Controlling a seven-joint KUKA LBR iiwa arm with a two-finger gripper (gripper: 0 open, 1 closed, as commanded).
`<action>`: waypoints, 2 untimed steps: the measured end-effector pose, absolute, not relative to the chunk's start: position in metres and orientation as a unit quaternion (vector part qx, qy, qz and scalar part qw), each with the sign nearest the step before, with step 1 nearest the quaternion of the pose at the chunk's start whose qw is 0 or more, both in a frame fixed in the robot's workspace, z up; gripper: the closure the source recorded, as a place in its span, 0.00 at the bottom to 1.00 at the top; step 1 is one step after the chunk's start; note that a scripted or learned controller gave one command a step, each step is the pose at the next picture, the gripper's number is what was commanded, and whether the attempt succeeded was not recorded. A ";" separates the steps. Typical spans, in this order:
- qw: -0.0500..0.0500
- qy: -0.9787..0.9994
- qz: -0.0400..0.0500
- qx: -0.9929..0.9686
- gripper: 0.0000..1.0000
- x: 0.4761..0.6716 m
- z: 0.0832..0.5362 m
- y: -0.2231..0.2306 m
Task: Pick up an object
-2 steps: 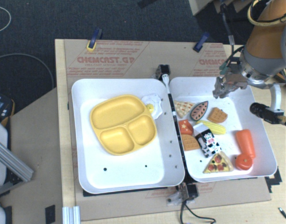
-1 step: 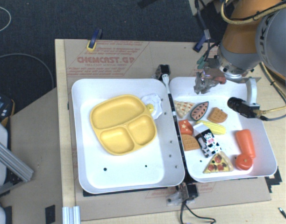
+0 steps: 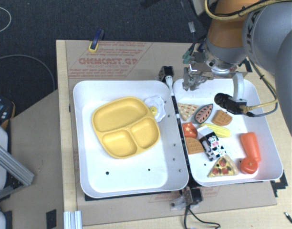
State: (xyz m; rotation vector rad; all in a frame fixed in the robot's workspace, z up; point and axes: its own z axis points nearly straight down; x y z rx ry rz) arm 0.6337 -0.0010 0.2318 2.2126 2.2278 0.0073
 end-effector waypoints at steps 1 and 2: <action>0.001 0.709 0.002 0.705 1.00 0.645 0.237 0.053; 0.000 0.708 0.000 0.706 1.00 0.643 0.235 0.070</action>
